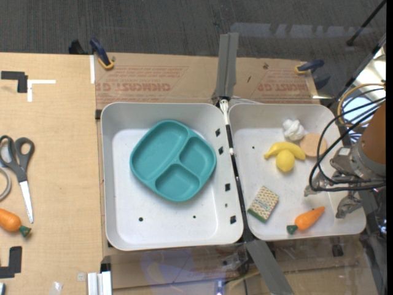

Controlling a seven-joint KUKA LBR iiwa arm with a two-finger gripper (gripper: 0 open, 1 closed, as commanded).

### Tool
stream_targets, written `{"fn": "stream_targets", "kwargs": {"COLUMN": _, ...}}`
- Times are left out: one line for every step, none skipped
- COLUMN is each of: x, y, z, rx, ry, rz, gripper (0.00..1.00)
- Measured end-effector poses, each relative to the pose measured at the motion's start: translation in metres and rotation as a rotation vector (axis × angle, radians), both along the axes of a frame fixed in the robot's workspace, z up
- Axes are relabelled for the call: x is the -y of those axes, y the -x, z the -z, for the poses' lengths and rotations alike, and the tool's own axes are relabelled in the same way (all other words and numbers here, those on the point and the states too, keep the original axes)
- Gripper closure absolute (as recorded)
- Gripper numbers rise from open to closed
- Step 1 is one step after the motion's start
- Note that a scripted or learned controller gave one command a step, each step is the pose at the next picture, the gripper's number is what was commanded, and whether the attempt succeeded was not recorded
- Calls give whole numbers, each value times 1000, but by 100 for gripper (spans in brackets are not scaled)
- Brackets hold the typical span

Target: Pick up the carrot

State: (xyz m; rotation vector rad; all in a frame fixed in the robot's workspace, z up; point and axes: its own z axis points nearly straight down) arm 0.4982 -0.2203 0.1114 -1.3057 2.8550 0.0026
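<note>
An orange carrot point(306, 219) with a green stub, a yellow banana point(284, 150) and lemon point(285, 161), and a green-and-tan checked packet point(263, 203) lay in one white bin point(252, 128), a teal divided plate point(174, 160) in the other white bin point(116, 183).

Illumination is even and moderately bright, coming from above; the two white bins point(166, 238) render clean without clipping. The teal plate point(173, 160) throws only a thin, soft shadow on its lower edge, indicating diffuse overhead light. Far right of the plate, at the upper edge of the frame, a blown-out white glare patch point(373, 72) sits among cables. Above the plate, the dark floor point(153, 11) is dim and low in detail. Focus is acceptable centrally; below the plate, the frame's bottom strip looks smeared and hazy.
</note>
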Motion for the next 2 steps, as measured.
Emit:
{"fn": "stream_targets", "kwargs": {"x": -50, "y": 13, "z": 19, "rx": 0, "ry": 0, "rz": -199, "gripper": 0}}
{"fn": "stream_targets", "kwargs": {"x": 1, "y": 19, "z": 19, "rx": 3, "ry": 1, "rz": 474, "gripper": 0}}
